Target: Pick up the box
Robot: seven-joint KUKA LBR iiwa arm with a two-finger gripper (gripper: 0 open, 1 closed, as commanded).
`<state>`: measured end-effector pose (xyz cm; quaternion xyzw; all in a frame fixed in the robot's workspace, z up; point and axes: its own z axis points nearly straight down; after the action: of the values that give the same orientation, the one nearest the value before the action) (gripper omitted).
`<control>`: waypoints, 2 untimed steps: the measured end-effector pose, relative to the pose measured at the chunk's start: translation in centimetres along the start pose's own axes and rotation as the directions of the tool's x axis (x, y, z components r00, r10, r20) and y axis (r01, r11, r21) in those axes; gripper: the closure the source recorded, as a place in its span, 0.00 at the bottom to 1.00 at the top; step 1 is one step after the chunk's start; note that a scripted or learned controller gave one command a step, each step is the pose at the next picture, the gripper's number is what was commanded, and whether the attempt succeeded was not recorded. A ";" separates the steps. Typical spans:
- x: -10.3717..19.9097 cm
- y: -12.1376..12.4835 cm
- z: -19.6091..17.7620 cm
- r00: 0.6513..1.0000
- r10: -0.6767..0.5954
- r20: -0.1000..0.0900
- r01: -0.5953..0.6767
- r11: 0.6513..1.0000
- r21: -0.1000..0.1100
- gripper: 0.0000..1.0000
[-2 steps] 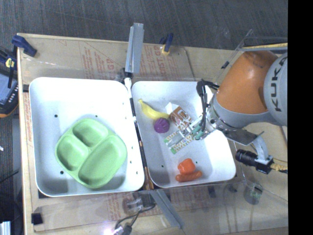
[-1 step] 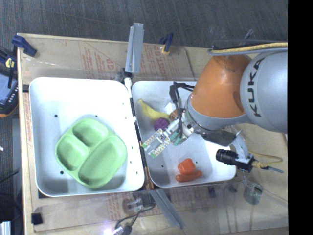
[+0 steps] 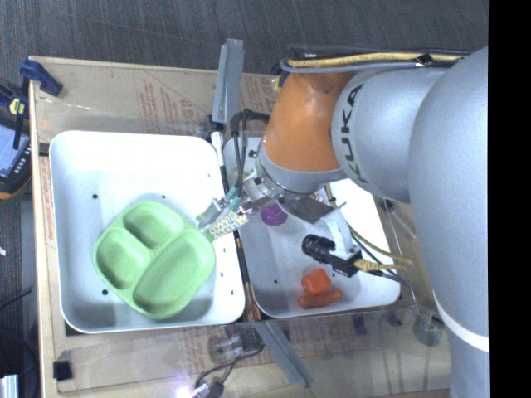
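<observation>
Over the bins' shared wall: gripper (image 3: 222, 216), grip state untellable.
Box not identifiable; locate it before descending, clear of green tray (image 3: 156, 258).

There's the box (image 3: 218, 221), a small, slim thing, pale with a fine green-and-white speckle on its faces. It sits tilted, its long side running from 8 o'clock up toward 2 o'clock. It's at the 3 o'clock edge of the left bin (image 3: 75, 152), by the rim, just off the 1 o'clock corner of the green divided tray (image 3: 155, 259). Whether it's resting or lifted is unclear.
</observation>
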<state>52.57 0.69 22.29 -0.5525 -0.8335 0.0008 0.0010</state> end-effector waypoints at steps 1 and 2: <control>-8.3 -3.4 3.2 0.998 0.063 -0.001 -0.063 0.998 0.003 1.00; -2.1 -1.8 0.5 0.985 0.173 0.000 -0.173 0.985 0.000 1.00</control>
<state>51.73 -1.93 21.76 -0.6226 -0.7825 0.0006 0.0009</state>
